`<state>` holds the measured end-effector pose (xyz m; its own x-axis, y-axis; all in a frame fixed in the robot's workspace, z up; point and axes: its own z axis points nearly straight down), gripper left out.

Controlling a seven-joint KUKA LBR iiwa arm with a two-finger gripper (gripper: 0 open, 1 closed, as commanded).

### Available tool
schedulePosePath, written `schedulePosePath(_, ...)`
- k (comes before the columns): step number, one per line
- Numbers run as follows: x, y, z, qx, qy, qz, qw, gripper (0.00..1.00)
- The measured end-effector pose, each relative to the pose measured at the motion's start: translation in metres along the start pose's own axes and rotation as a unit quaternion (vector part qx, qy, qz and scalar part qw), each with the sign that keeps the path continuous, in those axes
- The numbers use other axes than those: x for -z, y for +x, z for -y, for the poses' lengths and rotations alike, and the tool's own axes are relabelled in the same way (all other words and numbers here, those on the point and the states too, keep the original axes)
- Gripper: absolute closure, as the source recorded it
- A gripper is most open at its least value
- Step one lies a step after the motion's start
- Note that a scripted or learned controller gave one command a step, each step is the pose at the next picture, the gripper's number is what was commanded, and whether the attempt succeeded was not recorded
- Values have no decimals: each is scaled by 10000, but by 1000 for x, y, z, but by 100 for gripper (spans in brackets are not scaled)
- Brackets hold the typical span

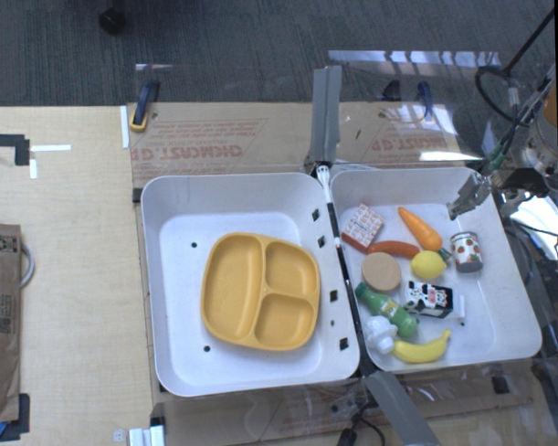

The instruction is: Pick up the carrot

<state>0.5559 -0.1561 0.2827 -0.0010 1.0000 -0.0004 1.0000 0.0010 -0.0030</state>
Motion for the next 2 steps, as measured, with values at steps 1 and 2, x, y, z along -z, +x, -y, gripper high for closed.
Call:
schedulePosePath(1, -128, 8, -38, -478, 5, 0, 9989, 0)
schedulePosePath(2, -66, 30, -51, -1089, -10, 4, 9941, 0)
